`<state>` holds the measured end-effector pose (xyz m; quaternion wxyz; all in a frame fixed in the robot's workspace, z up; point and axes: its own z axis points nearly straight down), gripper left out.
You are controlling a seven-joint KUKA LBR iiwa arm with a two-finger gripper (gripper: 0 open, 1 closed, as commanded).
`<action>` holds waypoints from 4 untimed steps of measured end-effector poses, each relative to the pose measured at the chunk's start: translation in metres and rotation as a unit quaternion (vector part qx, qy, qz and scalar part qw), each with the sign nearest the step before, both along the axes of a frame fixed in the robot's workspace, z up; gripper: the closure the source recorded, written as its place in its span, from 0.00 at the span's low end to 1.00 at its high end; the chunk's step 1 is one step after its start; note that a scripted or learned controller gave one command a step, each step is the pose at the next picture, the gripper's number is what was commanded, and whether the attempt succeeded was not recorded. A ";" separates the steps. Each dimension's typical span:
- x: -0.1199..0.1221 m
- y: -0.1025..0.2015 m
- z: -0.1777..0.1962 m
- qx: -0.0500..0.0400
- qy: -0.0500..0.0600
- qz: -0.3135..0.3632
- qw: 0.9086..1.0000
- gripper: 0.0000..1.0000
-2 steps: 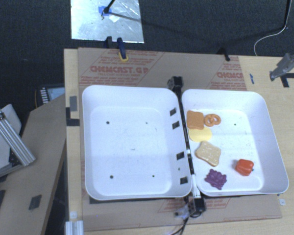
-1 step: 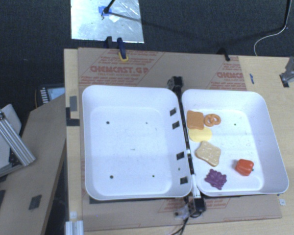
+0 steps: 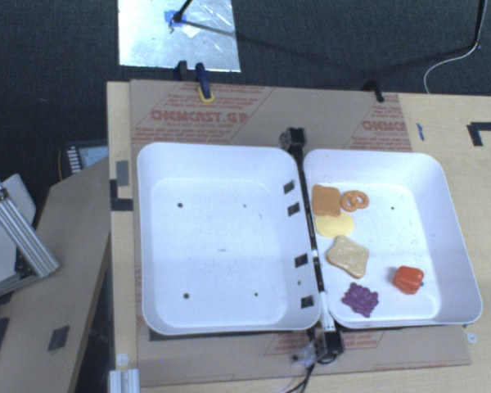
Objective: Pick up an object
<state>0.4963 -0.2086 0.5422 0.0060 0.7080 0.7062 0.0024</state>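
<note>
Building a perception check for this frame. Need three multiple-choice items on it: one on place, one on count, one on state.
1. Which bin holds the toys?
A. left bin
B. right bin
C. both bins

2. How many toys are in it?
A. three
B. nine
C. six

3. How does the pretzel lie?
A. apart from every toy
B. on the pepper
C. against the brown toast

Key: 1 B, all toys lie right of the divider. 2 C: brown toast, pretzel, yellow piece, pale toast, pepper, grapes. 3 C, its edge meets the brown toast.
</note>
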 end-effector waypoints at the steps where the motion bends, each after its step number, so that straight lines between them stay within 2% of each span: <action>1: -0.010 0.081 -0.007 0.003 0.004 0.007 1.000 1.00; 4: -0.010 0.298 -0.007 0.004 0.005 0.007 1.000 1.00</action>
